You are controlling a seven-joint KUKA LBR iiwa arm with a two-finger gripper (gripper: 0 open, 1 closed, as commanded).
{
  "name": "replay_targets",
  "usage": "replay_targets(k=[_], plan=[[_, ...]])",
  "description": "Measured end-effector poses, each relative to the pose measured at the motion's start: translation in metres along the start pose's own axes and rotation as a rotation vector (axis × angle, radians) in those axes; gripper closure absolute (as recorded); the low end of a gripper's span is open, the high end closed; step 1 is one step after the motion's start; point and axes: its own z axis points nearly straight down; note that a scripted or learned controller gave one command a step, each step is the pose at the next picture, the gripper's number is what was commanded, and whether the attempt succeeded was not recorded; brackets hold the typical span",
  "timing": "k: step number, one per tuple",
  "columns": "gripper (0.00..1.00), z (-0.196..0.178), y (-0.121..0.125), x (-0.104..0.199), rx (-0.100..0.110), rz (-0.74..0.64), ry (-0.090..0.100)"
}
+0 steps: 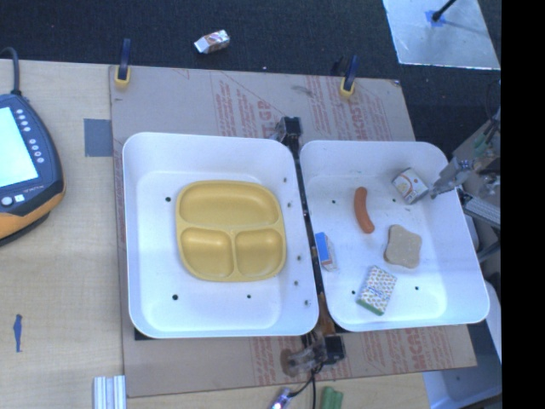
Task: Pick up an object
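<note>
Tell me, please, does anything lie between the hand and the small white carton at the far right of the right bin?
Nothing visible does. The hand sits right beside the small white carton in the right bin; the sausage, bread slice and green packet lie off to the side.

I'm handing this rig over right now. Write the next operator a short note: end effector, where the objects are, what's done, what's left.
End effector: low at the right bin's far right corner, tip beside the small white carton; grip state unreadable.
Right bin: carton, sausage, bread slice, green-white packet, blue box by the left wall.
Left bin: yellow divided plate.
Done: nothing visibly lifted.
Left: grasp and raise one object, likely the carton.
</note>
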Motion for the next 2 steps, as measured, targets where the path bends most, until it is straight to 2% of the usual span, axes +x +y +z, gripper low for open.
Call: replay_targets(k=[1, 2], plan=[[0.00, 0.126, 0.044, -0.005, 0.003, -0.004, 0.000], [0.00, 0.190, 0.099, -0.013, 0.002, -0.003, 0.000]])
